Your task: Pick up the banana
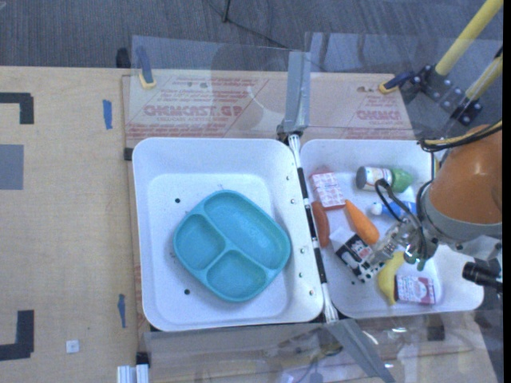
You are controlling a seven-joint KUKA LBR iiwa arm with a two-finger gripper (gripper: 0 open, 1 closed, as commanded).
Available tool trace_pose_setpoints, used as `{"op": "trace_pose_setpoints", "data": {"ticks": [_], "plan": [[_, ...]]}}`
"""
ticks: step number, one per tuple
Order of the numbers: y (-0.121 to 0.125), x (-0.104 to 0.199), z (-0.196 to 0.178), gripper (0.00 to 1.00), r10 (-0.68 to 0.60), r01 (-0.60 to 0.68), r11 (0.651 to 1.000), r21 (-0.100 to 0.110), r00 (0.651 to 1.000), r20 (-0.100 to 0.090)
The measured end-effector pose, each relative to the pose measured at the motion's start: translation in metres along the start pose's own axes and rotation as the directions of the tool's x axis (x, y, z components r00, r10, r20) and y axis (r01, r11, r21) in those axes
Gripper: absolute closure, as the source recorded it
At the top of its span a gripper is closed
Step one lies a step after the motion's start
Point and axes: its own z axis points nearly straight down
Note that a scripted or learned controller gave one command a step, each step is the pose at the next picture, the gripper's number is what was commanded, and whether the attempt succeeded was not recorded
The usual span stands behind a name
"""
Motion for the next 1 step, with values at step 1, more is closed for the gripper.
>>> {"op": "trace_pose_setpoints", "data": {"ticks": [1], "plan": [[-0.0104,-0.0026,0.0073,1.0,0.153,-0.153,0.988,0.008,0.988,-0.006]]}}
